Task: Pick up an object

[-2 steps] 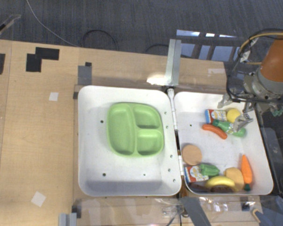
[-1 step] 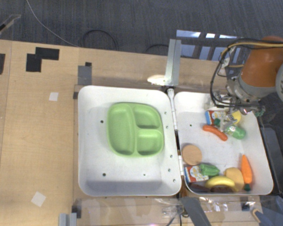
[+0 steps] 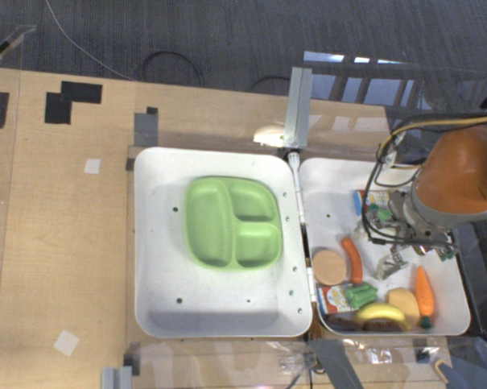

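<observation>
One banana [image 3: 381, 315], two carrots [image 3: 424, 292], one green tray [image 3: 231, 223].

Left bin [image 3: 154, 307]: green divided tray [image 3: 231, 222], centred.
Right bin [image 3: 328, 193]: sausage [image 3: 352, 260], tan disc [image 3: 330, 267], carrot [image 3: 424, 293], banana [image 3: 380, 315], carton [image 3: 340, 299] crowded at near end.
Arm [image 3: 458, 173]: over right bin; gripper [image 3: 394, 262] low between sausage and carrot.

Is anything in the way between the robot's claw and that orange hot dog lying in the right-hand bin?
Nothing visible blocks it. The gripper hangs over the right bin, just right of the hot dog, with bare white bin floor between them. The round cookie lies on the hot dog's far side, and the carrot sits further right, out of the path.
</observation>
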